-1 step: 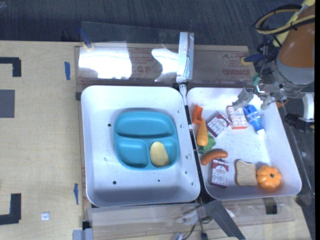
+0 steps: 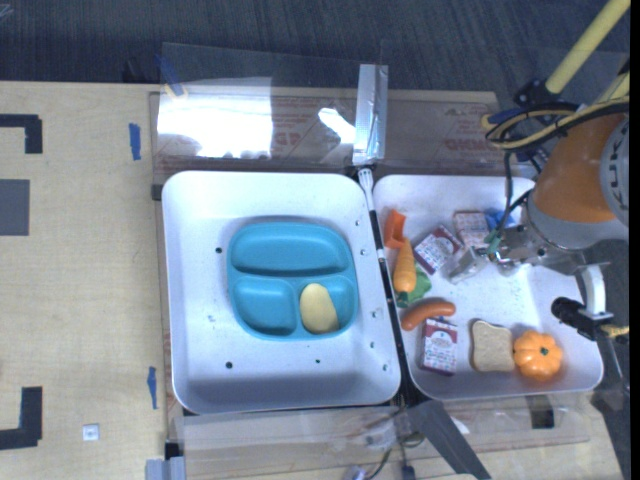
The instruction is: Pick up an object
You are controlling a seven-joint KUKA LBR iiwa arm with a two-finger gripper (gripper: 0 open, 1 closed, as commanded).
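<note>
The right bin holds several toy foods. Along its left side lie a carrot, a green piece and a red sausage. At the front are a red packet, a bread slice and an orange pumpkin. Two more red-and-white packets lie near the back. My gripper is low in this bin, just right of those two packets, and the arm's orange band is above it. Nothing shows lifted.
The left bin holds a blue divided tray with a yellow potato-like piece in its front right compartment. A clear plastic sheet stands behind the bins. Yellow and black cables hang at the back right.
</note>
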